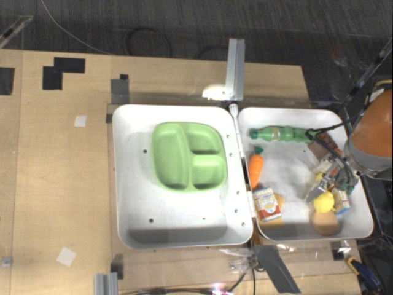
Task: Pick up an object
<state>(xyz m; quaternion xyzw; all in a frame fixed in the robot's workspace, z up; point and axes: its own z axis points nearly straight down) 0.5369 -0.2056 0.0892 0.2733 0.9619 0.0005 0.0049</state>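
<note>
The arm (373,134) comes in from the right edge, its orange band hanging over the right-hand bin (288,165), and the gripper (328,183) is down low in that bin's right half, a tangle of cables and small coloured fittings around it. Whether the jaws are apart or together, I cannot tell; the wrist hardware hides them from up here. Just below the jaws sits a yellow lemon-like fruit (323,203), so close it looks to be touching the tool, though nothing shows it gripped. Right under that fruit, near the bin's front wall, lies a tan rounded object (326,223). Off to the left of the jaws, a small juice carton (266,203) lies tilted on the bin floor, with a yellowish-orange item (280,200) tucked against its right side. Farther left and a touch higher, an orange carrot (255,170) with a green top lies along the bin's left wall. Above and left of the jaws, a green bottle (279,134) lies on its side along the back wall. Well to the left, across the divider, the other bin (132,214) carries a green sectioned tray (187,155). Both bins rest on the wooden bench (55,183).
</note>
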